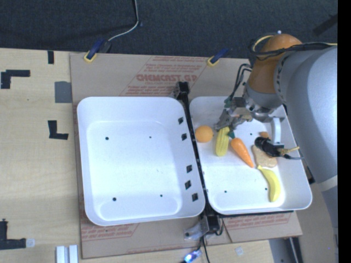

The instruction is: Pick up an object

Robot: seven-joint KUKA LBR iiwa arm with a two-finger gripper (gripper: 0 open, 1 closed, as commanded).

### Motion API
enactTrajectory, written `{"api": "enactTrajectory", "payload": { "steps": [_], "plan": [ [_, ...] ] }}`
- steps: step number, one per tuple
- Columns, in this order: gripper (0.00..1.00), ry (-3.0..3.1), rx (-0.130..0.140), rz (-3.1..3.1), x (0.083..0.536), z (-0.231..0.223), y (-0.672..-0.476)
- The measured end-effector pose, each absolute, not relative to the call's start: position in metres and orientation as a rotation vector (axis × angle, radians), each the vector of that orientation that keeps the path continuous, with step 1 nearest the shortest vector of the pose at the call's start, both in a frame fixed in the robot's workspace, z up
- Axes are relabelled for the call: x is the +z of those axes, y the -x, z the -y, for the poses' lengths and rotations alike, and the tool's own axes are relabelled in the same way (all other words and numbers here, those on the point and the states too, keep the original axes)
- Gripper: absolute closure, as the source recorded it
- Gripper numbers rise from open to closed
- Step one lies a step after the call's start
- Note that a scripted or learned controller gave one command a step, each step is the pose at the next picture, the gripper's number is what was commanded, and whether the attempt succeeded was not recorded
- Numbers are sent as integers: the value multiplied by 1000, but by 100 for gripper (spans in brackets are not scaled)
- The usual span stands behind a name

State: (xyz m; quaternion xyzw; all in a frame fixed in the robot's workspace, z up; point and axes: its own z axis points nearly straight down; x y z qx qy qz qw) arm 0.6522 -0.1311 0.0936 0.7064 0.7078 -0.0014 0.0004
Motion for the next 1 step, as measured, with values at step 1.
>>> {"api": "enactTrajectory", "payload": {
  "steps": [1],
  "plan": [
    [100, -2216, 6, -2228, 189, 66, -586]
  ]
}}
